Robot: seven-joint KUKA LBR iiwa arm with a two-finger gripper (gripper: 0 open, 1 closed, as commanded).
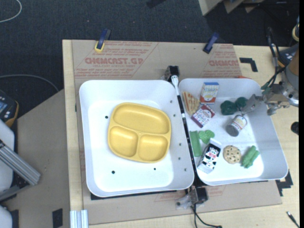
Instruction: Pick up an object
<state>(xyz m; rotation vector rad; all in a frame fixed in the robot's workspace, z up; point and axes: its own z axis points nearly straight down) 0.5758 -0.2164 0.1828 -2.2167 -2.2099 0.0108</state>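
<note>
The worktop (142, 56) carries two shallow white bins set edge to edge, an arrangement that seems meant to keep a supply on one side and free room on the other. The left bin (95, 175) holds a yellow divided plate (139, 132) lying flat near its middle. The right bin (270, 151) gathers the small items loosely, none stacked, so that each can be reached from above: a small carton (209, 91), a striped wedge (190, 102), a dark red packet (203, 115), a dark green piece (231, 107), a silver can (236, 124) on its side, a green leafy piece (199, 140), a black-and-white carton (209, 157), a cookie (231, 154) and a green vegetable (250, 156). Any of these could serve as the object to pick up. The pincer (251, 104) reaches in over the bin's right rim, low near the dark green piece and just above the can. Whether it is spread or pressed together cannot be told, and nothing can be seen gripped in it, so the pick appears not yet made.
</note>
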